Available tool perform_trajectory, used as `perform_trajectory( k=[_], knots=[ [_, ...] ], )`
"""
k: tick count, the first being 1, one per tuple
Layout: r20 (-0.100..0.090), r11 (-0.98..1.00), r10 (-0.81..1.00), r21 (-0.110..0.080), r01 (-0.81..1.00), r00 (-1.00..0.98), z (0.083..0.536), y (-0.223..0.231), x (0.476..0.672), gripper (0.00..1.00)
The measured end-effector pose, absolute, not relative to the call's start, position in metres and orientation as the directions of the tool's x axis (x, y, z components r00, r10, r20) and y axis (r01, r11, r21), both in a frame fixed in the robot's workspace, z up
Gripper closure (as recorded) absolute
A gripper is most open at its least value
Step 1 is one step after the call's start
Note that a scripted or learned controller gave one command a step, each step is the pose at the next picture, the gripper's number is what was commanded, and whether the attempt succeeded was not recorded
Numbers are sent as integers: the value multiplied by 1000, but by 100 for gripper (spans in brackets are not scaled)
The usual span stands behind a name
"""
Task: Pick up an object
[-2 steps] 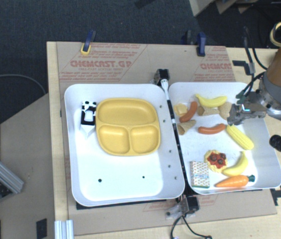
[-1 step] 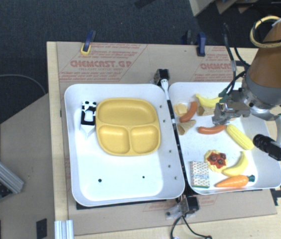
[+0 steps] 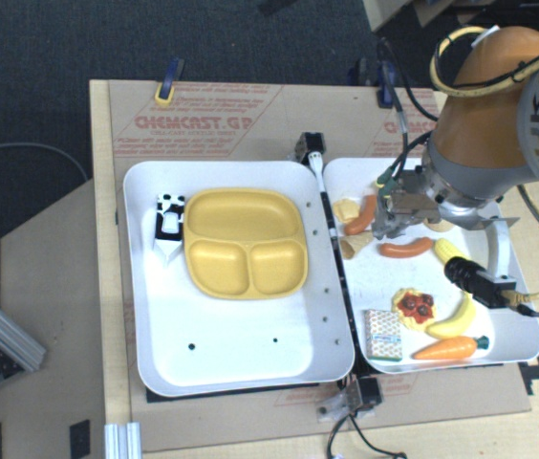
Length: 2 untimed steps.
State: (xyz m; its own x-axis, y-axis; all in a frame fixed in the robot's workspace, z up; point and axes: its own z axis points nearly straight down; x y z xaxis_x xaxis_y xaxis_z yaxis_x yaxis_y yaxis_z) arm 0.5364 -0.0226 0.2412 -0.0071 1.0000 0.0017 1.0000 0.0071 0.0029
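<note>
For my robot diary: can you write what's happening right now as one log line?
step: reaching | tool: over right bin, near sausages | held: nothing seen | yellow tray: left bin

Two white bins (image 3: 145, 285) sit on a tan tabletop (image 3: 222, 113) printed with red lettering. The left bin holds a yellow tray (image 3: 246, 242) and a black-and-white item (image 3: 169, 220). At right lie red sausages (image 3: 406, 249), a yellow banana (image 3: 453, 318), an orange carrot (image 3: 446, 349) and a speckled packet (image 3: 382, 335).
</note>
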Motion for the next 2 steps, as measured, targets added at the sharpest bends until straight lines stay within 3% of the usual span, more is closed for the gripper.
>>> perform_trajectory(
  k=[1,2],
  knots=[
    [2,5,1000,-3,1000,-5,239,25,520,100],
    [2,6,1000,-6,1000,-6,215,78,519,100]
  ],
)
